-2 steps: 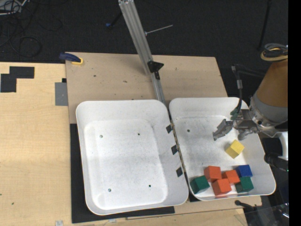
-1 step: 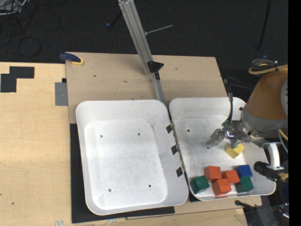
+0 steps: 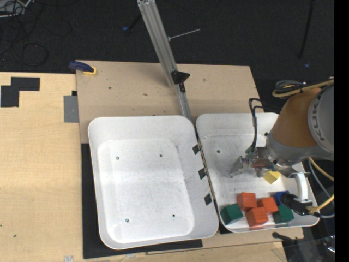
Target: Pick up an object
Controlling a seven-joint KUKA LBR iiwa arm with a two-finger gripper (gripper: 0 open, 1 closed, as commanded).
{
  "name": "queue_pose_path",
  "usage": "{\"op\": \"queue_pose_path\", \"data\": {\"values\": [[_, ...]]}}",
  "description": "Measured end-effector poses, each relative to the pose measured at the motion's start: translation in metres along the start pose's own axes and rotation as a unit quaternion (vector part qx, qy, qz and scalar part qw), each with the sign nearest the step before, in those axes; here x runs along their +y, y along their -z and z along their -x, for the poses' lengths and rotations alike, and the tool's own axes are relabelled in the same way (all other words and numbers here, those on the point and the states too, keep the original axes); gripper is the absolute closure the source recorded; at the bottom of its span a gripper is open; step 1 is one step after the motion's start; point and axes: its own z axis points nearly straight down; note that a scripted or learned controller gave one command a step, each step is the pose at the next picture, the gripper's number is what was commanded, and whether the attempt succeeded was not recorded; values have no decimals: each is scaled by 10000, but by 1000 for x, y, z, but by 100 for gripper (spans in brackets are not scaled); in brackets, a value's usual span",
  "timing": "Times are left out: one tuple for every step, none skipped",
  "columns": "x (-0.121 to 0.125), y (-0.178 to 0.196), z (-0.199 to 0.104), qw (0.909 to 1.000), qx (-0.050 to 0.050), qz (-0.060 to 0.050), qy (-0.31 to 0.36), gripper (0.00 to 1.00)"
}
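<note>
From my seat I see the arm (image 3: 297, 127) reaching in from the right over the right bin (image 3: 229, 135), with the gripper (image 3: 240, 167) low above the bin's white floor, near its middle and angled toward the left and a little downward. I cannot tell at this slant whether it stands wide or narrow, and I see nothing caught in it. The closest thing to it is a small yellow block (image 3: 271, 175), just beside the wrist on the lower right side and partly tucked under it. The block is a plain, bright yellow piece with flat faces and a pale top. What shows of it looks slightly longer than wide, its long axis running roughly left to right across the view with a slight tilt, but the hidden part keeps me from being sure of that. It lies flat on the bin floor, apart from the cluster at the near edge. That cluster holds three orange blocks (image 3: 257, 216), two green blocks (image 3: 232, 213) at its two ends, and a small blue piece (image 3: 281, 196) at the back right. The left bin (image 3: 142, 173) sits beside it on the counter (image 3: 136, 86), and an aluminium rail (image 3: 161, 37) slants up from between the two bins.
</note>
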Motion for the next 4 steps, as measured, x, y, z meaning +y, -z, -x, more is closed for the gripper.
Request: {"op": "queue_pose_path", "data": {"values": [[0, 13, 3, 10000, -5, 18, -43, 100], [-3, 57, 11, 10000, -14, 47, -36, 100], [-4, 104, 20, 10000, -17, 55, -43, 100], [-5, 153, 21, 10000, -13, 30, 16, 100]]}}
